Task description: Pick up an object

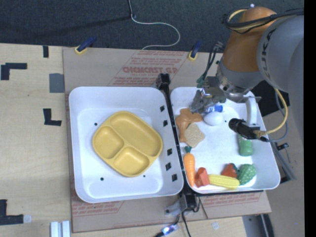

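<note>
My gripper (205, 102) hangs over the far left part of the right bin (266, 154), just above a white egg-shaped piece (214, 117) and a tan toy chunk (186, 119). A slice of toy bread (194, 135) lies right below them. Further forward lie an orange carrot (189, 166), a red piece (201, 177), a yellow corn cob (223, 181), a second red piece (229, 170) and a green broccoli-like toy (246, 173). A green cylinder (245, 146) rests near the right wall. The arm's wrist hides the fingers' gap.
The left bin (84, 107) holds a yellow divided plate (127, 143). A black divider strip (169, 127) runs between the bins. A black cable fitting (241, 127) hangs from the arm over the right bin. Cardboard lies under both bins.
</note>
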Controlling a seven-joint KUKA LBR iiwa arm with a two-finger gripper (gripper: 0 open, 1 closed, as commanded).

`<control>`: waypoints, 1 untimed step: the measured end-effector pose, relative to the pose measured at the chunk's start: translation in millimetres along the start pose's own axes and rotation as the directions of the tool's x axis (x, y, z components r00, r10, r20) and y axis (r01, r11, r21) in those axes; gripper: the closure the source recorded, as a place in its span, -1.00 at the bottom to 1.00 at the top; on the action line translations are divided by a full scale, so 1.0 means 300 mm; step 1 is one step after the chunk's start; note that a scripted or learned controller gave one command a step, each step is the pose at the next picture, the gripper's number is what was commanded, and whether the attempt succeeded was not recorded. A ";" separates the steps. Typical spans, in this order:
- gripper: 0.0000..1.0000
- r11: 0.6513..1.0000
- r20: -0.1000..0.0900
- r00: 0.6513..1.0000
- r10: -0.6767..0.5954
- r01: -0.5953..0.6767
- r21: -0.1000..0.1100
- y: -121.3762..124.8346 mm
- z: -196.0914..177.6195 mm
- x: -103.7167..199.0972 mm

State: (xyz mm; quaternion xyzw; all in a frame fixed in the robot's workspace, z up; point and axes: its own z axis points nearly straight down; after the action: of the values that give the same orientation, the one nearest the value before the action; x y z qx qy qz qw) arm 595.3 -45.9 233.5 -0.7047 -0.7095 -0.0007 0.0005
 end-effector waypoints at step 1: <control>1.00 1.000 0.000 1.000 0.000 0.000 0.001 -0.005 -0.013 0.172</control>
State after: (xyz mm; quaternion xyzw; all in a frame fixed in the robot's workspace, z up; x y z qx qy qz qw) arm 593.5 5.6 237.5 -0.7045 -0.7097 -0.0004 0.0008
